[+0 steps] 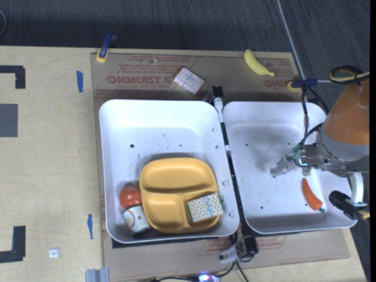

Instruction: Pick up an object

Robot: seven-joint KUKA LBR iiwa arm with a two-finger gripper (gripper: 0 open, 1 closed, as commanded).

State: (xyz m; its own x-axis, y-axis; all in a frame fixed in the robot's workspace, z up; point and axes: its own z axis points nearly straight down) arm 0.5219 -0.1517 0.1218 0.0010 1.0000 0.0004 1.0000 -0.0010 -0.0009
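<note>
Gripper (282, 167) hangs low in the right bin (258, 122), can't tell its grip state. The orange carrot (312, 195) lies just beside it, near side, probably its target.

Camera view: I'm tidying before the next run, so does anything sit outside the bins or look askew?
Yes. A banana and a small patterned packet lie on the cardboard sheet behind the bins, outside both. In the left bin, the yellow divided tray sits slightly skewed, with a patterned sponge resting in one compartment.
</note>
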